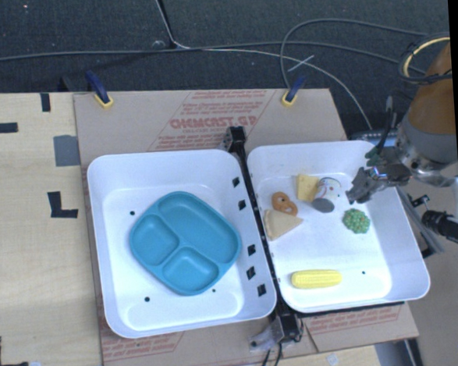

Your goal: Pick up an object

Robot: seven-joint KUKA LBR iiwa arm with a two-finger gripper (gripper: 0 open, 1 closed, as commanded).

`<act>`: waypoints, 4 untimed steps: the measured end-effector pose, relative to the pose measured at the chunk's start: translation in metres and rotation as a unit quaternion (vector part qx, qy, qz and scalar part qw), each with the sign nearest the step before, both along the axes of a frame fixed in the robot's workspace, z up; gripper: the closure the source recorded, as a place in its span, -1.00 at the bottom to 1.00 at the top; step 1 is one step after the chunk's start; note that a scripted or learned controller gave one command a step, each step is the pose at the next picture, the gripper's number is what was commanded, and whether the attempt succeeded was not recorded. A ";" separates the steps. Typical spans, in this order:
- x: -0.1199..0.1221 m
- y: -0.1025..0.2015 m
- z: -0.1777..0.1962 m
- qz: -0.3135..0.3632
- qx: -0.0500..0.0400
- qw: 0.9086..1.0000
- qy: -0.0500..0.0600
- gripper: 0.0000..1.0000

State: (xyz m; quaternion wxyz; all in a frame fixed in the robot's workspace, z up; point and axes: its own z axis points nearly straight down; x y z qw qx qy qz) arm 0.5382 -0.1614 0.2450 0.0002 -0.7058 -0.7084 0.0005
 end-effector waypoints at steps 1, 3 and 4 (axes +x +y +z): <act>0.009 0.058 -0.004 0.000 0.000 1.000 0.000 1.00; 0.040 0.145 -0.011 0.001 0.000 1.000 0.000 1.00; 0.062 0.197 -0.005 0.001 0.001 1.000 0.000 1.00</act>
